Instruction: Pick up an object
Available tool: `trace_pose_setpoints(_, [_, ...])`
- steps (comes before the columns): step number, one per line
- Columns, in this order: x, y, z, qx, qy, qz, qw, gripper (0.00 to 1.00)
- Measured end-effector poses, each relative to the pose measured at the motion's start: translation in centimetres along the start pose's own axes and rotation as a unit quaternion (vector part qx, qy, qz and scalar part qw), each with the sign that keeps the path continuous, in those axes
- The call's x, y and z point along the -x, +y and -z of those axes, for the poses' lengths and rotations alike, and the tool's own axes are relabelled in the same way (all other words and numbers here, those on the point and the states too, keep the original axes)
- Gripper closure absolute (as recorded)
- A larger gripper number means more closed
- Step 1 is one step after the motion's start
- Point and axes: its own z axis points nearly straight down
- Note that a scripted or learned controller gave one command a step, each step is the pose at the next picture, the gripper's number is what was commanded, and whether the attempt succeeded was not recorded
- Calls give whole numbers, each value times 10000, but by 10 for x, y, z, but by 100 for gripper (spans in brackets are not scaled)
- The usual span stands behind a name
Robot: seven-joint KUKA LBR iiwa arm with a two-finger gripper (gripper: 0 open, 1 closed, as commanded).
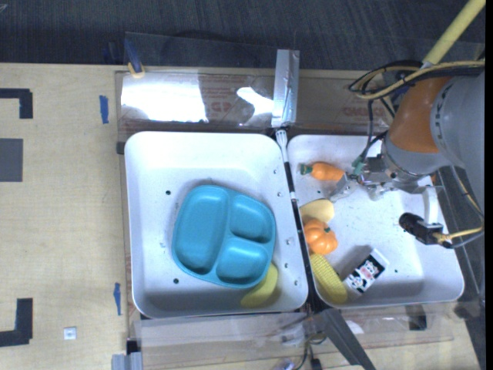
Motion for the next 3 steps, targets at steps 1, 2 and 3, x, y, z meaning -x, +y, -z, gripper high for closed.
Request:
trace_pose_setpoints(1, [-30,55,-1,-83,-8,669,9977,0])
trace_pose_setpoints(2, [-30,53,7,-129,-28,693,9975,100])
trace_pose_setpoints(3, [-176,23,103,28,31,228,9997,100])
